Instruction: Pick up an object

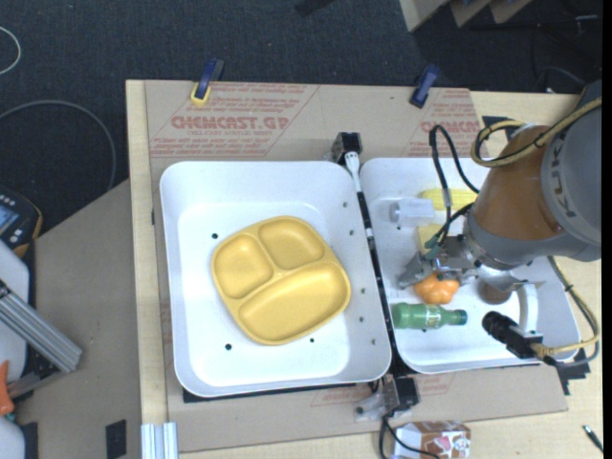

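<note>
My gripper (428, 268) is down inside the right bin (382, 185), near that bin's left middle. An orange rounded object (439, 291) lies directly below the gripper tip and touches or nearly touches it. A green bottle (427, 316) lies on its side just in front of the orange object. Behind the gripper lie a yellow object (446, 199) and a small white and clear piece (411, 210). The arm's grey and orange wrist (516, 204) covers much of the bin's right side.
The left bin (182, 256) holds a yellow divided plate (279, 278) at its middle. Both bins rest on a cardboard sheet (229, 118) held by clamps at the back. The divider between the bins runs close to the gripper's left.
</note>
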Motion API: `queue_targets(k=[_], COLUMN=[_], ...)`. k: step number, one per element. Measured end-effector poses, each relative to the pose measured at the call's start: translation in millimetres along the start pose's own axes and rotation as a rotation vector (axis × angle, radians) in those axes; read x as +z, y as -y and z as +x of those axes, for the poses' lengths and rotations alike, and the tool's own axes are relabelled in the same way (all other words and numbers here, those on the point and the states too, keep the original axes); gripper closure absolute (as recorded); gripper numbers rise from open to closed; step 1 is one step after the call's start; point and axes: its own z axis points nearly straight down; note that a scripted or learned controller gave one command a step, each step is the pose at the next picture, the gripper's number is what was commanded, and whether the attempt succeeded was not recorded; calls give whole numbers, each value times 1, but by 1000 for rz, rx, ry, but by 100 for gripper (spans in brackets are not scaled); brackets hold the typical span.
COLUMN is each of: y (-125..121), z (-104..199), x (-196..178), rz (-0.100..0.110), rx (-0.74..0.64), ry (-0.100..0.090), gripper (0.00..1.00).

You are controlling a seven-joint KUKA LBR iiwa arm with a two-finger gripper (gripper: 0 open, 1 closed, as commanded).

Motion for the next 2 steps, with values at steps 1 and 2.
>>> queue_targets(k=[1,2], y=[-4,-87], z=[-4,82], x=[-11,-108], rz=[-10,-27], rx=[4,-10], ry=[5,3], gripper=[100,100])
